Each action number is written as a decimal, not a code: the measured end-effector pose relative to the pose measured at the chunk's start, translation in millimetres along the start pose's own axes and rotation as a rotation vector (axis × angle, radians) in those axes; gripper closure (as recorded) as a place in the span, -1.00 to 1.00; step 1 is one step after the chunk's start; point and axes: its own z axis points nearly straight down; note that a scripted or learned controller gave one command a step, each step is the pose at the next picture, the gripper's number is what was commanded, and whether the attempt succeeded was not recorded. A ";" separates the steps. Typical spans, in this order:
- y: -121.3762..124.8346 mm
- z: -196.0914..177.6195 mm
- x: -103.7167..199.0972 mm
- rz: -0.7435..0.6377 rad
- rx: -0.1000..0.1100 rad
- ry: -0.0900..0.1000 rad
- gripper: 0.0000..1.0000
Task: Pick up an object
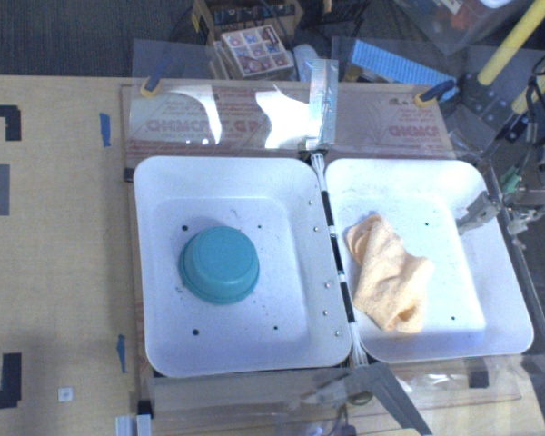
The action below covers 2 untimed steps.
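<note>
A crumpled pale-yellow cloth (pixel 389 272) lies in the right bin (pixel 490 330), bunched up against that bin's left wall and stretching from its middle down toward the near edge. In the left bin (pixel 159 334) a teal bowl (pixel 220 263) sits upside down, a little left of the bin's centre and well apart from the cloth, with the ridge where the two bins meet running between them. My fingers (pixel 487 209) are at the far right rim of the right bin, above and to the right of the cloth, not touching it; they show as a thin metal shape against the white, and I cannot tell whether they are spread or closed, though nothing is visibly caught between them. Both bins rest side by side on the wooden worktop (pixel 54 271), which carries a few black marks and bits of blue tape on its left side. Behind the bins stands a low clear panel (pixel 227 121), and beyond it a clutter of boxes on the floor.
</note>
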 end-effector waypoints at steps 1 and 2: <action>18.8 102.5 45.3 -0.084 -0.001 -0.001 -1.00; 30.3 171.2 51.9 -0.140 -0.014 -0.003 -1.00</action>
